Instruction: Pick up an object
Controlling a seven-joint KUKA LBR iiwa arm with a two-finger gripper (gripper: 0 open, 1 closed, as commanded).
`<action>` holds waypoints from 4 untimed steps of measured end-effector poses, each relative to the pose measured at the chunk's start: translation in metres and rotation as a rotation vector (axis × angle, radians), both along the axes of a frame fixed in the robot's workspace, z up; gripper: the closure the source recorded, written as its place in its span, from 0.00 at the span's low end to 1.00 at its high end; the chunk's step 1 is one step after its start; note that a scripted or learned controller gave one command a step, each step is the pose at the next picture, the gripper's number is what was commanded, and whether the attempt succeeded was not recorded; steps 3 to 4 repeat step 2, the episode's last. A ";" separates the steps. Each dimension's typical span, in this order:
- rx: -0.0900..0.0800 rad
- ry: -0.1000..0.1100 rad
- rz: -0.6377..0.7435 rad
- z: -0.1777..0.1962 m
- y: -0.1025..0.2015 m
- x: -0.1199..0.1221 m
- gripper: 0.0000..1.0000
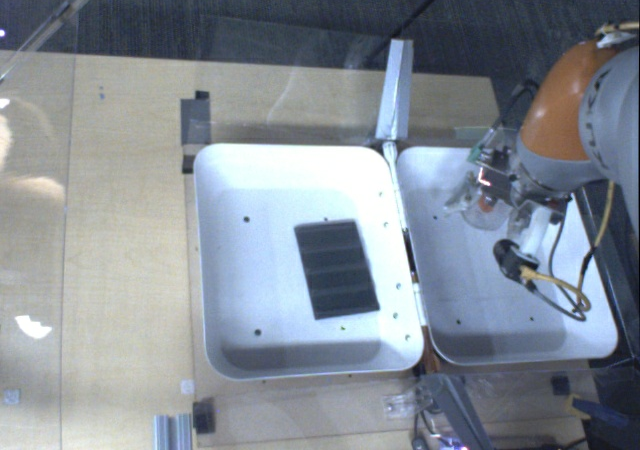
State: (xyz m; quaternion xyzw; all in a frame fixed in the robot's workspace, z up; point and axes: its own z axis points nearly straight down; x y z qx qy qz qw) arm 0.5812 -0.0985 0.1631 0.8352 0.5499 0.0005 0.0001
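No brand, label or writing can be read on anything; the left bin (215, 238), at the frame's centre, holds a dark ribbed rectangular pad (337, 269) lying flat and slightly tilted near its middle, well apart from the gripper. The right bin (450, 323) lies just beside it, and the gripper (487, 200) hangs over its upper part beneath the arm's orange band (560, 103), with cables (545, 283) trailing across the bin floor; whether it is spread or pressed together I cannot tell
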 end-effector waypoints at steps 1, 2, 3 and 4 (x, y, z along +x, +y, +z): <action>-0.001 -0.004 0.165 0.038 -0.022 -0.002 0.00; -0.002 -0.002 0.283 0.036 -0.078 0.021 0.00; -0.002 -0.002 0.283 0.036 -0.078 0.021 0.00; -0.002 -0.002 0.283 0.036 -0.078 0.021 0.00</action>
